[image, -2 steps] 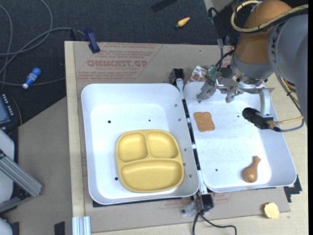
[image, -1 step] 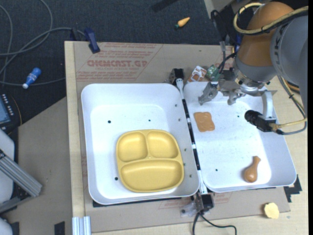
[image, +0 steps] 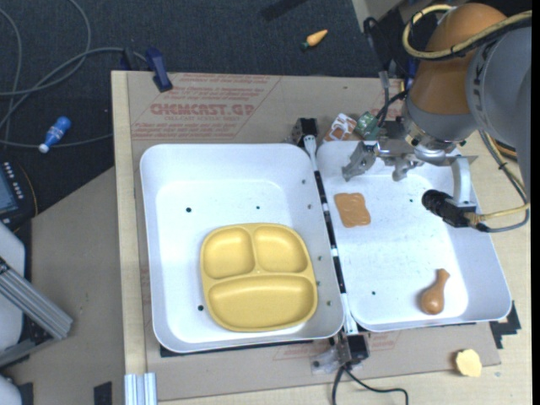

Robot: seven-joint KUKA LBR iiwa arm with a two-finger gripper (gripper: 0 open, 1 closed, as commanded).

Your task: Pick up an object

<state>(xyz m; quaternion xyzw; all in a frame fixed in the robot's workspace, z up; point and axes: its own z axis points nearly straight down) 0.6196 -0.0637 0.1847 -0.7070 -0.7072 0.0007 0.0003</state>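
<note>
A flat brown toast-like piece (image: 352, 208) lies at the left side of the right bin (image: 396, 264), close to the divider. A brown drumstick-shaped toy (image: 434, 293) rests near that bin's front right corner. My gripper (image: 377, 165) hangs over the back of the right bin, a little above and to the right of the toast piece. Its two fingers are spread apart with nothing between them. A yellow three-compartment plate (image: 256, 275) sits in the left bin (image: 169, 226).
A small packet (image: 342, 126) lies behind the right bin. A yellow chunk (image: 467, 362) sits on the bench at front right. Black cable (image: 451, 209) hangs from the arm over the right bin. A blue clamp (image: 157, 67) grips the board's back left.
</note>
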